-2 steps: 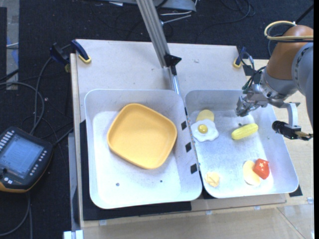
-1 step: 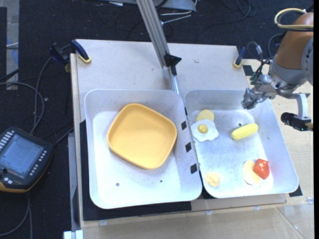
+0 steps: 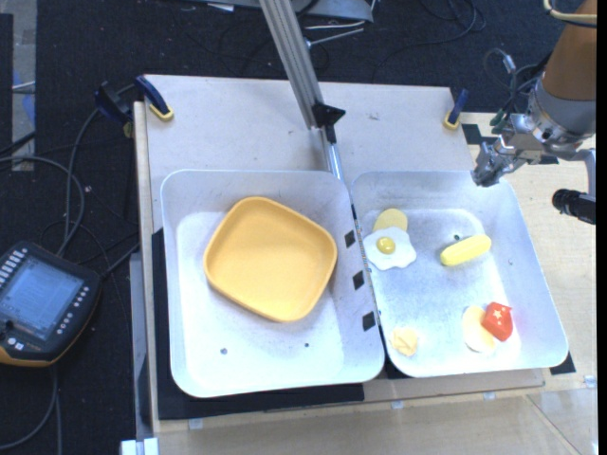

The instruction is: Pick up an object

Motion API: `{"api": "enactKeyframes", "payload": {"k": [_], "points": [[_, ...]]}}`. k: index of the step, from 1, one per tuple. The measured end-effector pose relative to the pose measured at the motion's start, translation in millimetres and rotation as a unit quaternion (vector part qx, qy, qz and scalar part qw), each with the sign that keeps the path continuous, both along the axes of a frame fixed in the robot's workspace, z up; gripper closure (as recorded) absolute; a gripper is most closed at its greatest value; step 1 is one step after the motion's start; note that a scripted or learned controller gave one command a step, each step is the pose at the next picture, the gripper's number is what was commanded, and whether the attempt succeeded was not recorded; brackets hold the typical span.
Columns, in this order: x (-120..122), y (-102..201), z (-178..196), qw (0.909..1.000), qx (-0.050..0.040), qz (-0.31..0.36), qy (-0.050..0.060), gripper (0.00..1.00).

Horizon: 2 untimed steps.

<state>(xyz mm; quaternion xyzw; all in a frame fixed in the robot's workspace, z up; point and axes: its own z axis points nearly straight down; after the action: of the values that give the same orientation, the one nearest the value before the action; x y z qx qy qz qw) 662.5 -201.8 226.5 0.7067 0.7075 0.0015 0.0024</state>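
Two white bins side by side: left bin point(image 3: 180, 349) has a yellow plate point(image 3: 270, 257); right bin point(image 3: 531, 282) has fried egg point(image 3: 390, 247), yellow block point(image 3: 465, 250), red-white piece point(image 3: 488, 325). Gripper point(image 3: 487, 173) hovers over right bin's far right corner, nothing visibly held; finger state unclear.

Even, fairly bright overhead light falls on the 2 shallow white plastic bins point(image 3: 190, 368), whose sloped walls look washed out. The square yellow plastic plate point(image 3: 271, 257) casts only a thin soft shadow. The dark floor around the bench stays dim. Focus is slightly soft, with faint graininess throughout.
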Motion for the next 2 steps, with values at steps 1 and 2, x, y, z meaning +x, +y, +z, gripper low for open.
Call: {"api": "enactKeyframes", "payload": {"k": [1, 2], "points": [[-3, -6, 61, 1.0, -0.0002, 0.0, 0.0, 1.0], [5, 40, 57, 1.0, 0.0009, 0.001, 0.002, 1.0]]}}
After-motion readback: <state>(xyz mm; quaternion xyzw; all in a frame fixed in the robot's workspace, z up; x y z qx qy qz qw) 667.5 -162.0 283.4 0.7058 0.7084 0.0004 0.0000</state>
